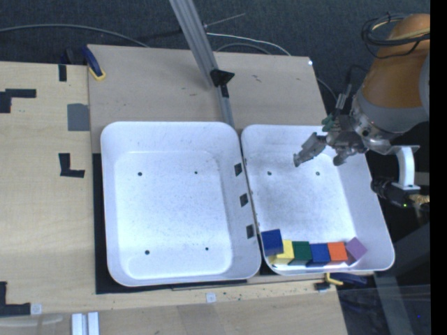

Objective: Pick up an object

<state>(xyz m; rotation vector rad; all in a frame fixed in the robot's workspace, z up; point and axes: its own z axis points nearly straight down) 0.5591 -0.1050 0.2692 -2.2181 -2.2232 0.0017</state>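
Along the near wall of the right bin (pixel 363 208): a row of small blocks, blue block (pixel 272 241) stacked on yellow (pixel 282 255), then green (pixel 301 250), blue, orange (pixel 336 251), purple (pixel 355 247), touching one another. Likely light, rigid, smooth-faced; best gripped across opposite flat sides, purple end block most accessible. End effector (pixel 323 151) hovers over the bin's far part, fingers spread, grasping nothing.

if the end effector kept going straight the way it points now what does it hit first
The end effector points down and toward the view's left, over the right bin. Going straight on, it would probably meet that bin's bare white floor first. The coloured blocks sit along the near wall, off that line. Depth is unclear.
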